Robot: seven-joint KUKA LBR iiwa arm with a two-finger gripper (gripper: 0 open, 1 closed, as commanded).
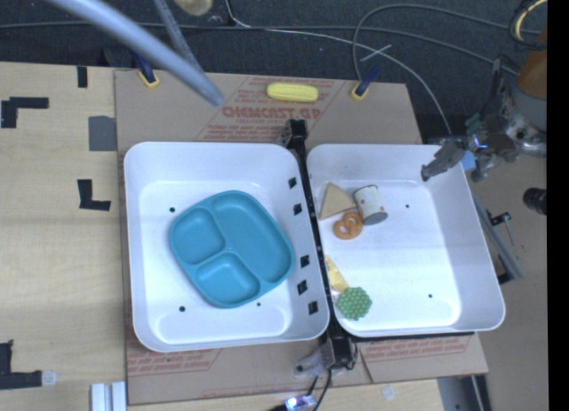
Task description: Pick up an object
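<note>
The end effector (442, 165) hangs over the right white bin's (462, 307) upper right rim; we cannot tell its state. Candidates cluster well apart at that bin's left: a tan wedge (333, 199), a small grey-and-white cylinder (370, 204) and an orange ring (348, 225), touching or nearly so. We judge a descent there risks pinching two or nudging them apart. The green bumpy ball (354, 302) hugs the wall.

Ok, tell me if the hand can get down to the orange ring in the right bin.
Probably yes. The hand sits at the right bin's upper right rim; the orange ring lies uncovered, though the small can crowds it.
</note>
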